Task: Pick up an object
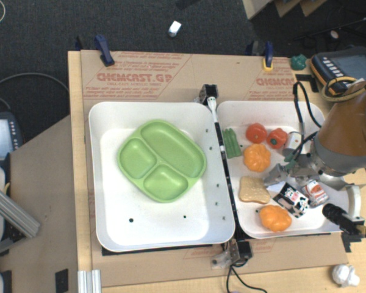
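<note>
Right bin (247, 227): two tomatoes (256, 133), two oranges (257, 157), one toast slice (253, 190). End effector (287, 174) finger state indeterminate; arm (348, 136) partly occludes contents.

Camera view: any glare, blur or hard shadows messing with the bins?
Camera view: even, soft light; the left bin and right bin read bright white without blown glare; the green tray is sharp; the gripper area looks slightly soft, its fingers hard to resolve.
</note>
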